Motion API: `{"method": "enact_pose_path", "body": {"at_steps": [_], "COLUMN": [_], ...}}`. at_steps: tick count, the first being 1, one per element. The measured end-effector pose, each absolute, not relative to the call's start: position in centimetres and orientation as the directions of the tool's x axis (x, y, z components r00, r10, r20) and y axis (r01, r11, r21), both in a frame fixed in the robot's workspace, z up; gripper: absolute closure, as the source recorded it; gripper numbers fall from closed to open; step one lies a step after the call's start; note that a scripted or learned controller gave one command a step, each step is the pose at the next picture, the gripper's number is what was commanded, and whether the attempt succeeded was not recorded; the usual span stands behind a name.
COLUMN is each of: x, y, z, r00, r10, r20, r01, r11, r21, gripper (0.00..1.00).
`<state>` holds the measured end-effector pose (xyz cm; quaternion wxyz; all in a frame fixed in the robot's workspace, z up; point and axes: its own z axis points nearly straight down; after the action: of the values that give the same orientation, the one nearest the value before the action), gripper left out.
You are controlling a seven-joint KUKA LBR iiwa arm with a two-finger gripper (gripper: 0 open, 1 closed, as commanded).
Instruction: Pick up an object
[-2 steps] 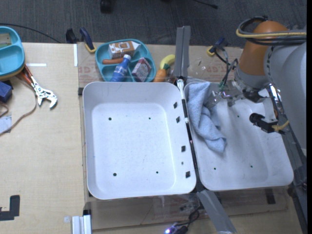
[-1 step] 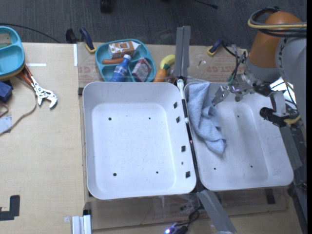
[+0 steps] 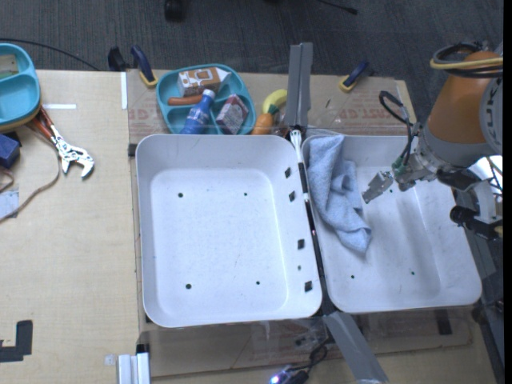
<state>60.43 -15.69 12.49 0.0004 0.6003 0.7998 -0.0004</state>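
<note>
Item 1: arm point(image 3: 464, 106), grey with an orange band, entering from the right above the right bin point(image 3: 416, 290).

Item 2: fingers point(image 3: 376, 189), pointing left and down over the right bin's upper middle. They appear to stand narrowly apart; nothing lies between them.

Item 3: cloth point(image 3: 336, 194), pale blue-grey, crumpled. It lies just left of the fingers, near but apart from them, draped along the right bin's left wall, its lower end trailing below the fingertips' level. It rests on the bin floor, not lifted.

Item 4: left bin point(image 3: 156, 238), white, well left of the fingers, beyond the cloth and the divider between the two bins.

Item 5: teal tray point(image 3: 170, 110), far up and left of the fingers on the surface point(image 3: 72, 278), behind the left bin. It holds a blue bottle point(image 3: 198, 114), a small box point(image 3: 200, 78) and other small goods too indistinct to name.

Item 6: yellow object point(image 3: 274, 99), banana-like, up and left of the fingers, beside the tray.

Item 7: wrench point(image 3: 70, 154), metal, far left of the fingers on the surface.

Item 8: second teal tray point(image 3: 18, 86), at the far left edge, partly cut off.
</note>
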Motion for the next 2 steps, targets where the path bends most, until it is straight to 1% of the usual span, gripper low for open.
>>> {"method": "enact_pose_path", "body": {"at_steps": [1, 2], "x": [61.3, 62.2], "y": [-17.9, -20.7], "z": [9.2, 12.8], "r00": [-0.325, -0.109], "r10": [0.946, 0.994], "r20": [-0.002, -0.003], "r01": [0.946, 0.994], "r11": [0.325, 0.109], "r21": [0.0, 0.002], "gripper": [0.0, 0.0]}}
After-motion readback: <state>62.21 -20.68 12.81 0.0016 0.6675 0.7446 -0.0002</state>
